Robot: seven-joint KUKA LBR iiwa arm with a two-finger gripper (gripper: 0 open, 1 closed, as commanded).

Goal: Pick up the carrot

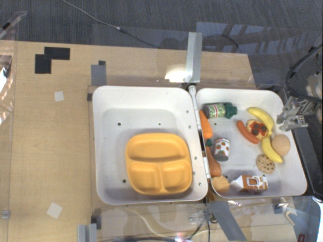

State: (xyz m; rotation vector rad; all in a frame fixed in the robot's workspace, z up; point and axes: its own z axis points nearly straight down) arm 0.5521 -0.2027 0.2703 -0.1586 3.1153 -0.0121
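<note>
The carrot [205, 125] is a slim orange piece lying lengthwise against the left wall of the right bin [290, 183], with a small green end pointing toward the front. My gripper [292, 116] hovers over the right rim of that bin, well to the right of the carrot and apart from it. Between the two lie a bottle, a hot dog and bananas. Nothing shows in the gripper.
The right bin also holds a green-capped bottle [219, 110], a small can [221, 148], a brown-orange sausage-like piece [215, 166], bread [220, 184], a carton [251, 183], a cookie [264, 163], an egg [280, 145], two bananas [261, 117] and a hot dog [248, 131]. A yellow divided plate [158, 163] sits in the left bin [116, 110].
</note>
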